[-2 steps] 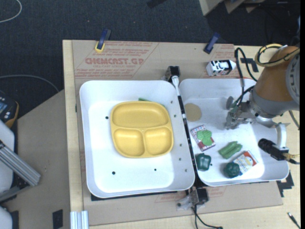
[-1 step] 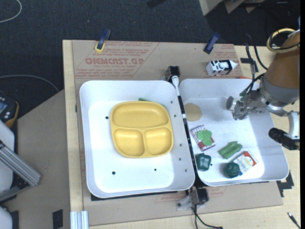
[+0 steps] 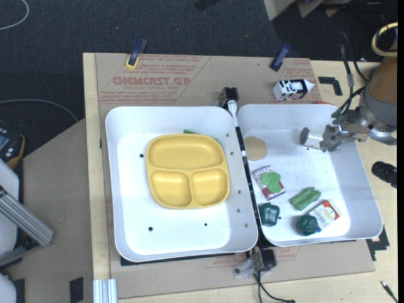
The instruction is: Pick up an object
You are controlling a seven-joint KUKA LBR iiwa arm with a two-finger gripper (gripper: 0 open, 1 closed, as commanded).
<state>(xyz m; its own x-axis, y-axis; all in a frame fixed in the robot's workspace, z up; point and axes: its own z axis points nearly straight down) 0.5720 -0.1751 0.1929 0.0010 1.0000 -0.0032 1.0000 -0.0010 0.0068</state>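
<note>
The loose pieces you could lift lie in the right bin (image 3: 363,169): a tan disc (image 3: 255,148) near its left wall, a card (image 3: 268,182) below that, and a green pod (image 3: 304,197), a packet (image 3: 326,214) and two dark green lumps (image 3: 307,225) toward the front edge. Your tool (image 3: 314,139) hangs over the bin's far half with nothing between its fingers, and you cannot tell how wide they stand. You look to be at the approach step; next, choose a piece, centre over it and descend, while the left bin (image 3: 120,169) carries a yellow tray (image 3: 187,170).
</note>
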